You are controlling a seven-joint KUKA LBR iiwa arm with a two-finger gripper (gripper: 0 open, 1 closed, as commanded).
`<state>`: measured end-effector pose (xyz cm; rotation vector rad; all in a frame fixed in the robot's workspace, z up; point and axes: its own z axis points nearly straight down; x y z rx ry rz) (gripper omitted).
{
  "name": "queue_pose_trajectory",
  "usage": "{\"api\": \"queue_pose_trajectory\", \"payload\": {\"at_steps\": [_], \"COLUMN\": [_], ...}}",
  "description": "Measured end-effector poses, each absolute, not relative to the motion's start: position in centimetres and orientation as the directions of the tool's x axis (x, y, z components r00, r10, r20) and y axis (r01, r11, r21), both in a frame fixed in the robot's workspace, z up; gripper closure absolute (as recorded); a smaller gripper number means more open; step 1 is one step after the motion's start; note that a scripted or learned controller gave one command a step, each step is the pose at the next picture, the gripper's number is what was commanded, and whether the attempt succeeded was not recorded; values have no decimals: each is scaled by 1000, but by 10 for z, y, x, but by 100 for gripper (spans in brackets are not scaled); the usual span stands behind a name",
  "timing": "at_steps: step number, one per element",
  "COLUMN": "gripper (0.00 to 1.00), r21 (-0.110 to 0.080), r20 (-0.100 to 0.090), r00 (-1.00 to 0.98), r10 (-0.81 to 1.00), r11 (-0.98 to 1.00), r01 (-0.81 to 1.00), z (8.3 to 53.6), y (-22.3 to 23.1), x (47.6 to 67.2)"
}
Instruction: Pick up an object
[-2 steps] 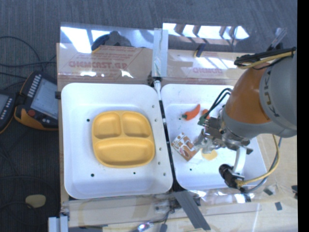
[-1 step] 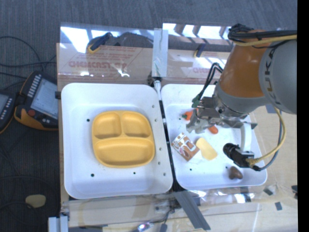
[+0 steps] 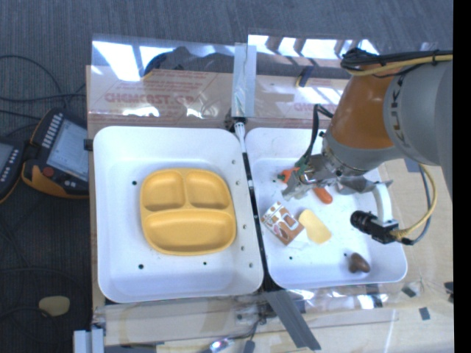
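One camera sits high above the bench and looks down at a slant. It is far enough back to see both white bins, the left bin (image 3: 110, 219) and the right bin (image 3: 383, 271), in the middle of the frame. The grey floor (image 3: 221, 6) fills the top, and the arm (image 3: 390, 116) comes in from the right.

Arm reaches left (orange-banded wrist), gripper (image 3: 303, 180) lowered.
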<state>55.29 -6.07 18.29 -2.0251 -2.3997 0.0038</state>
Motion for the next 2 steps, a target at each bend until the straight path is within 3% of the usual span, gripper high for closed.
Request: {"api": "queue_pose_trajectory", "payload": {"at_steps": [1,2], "gripper": [100,100], "r21": [-3,-2], "r20": [-1,-2], "r00": [-45,-56], "r10": [999,998], "r11": [45,56], "r01": [999,998], "z": [151,143], "y": [-115,-142], "x": [565,575]}}
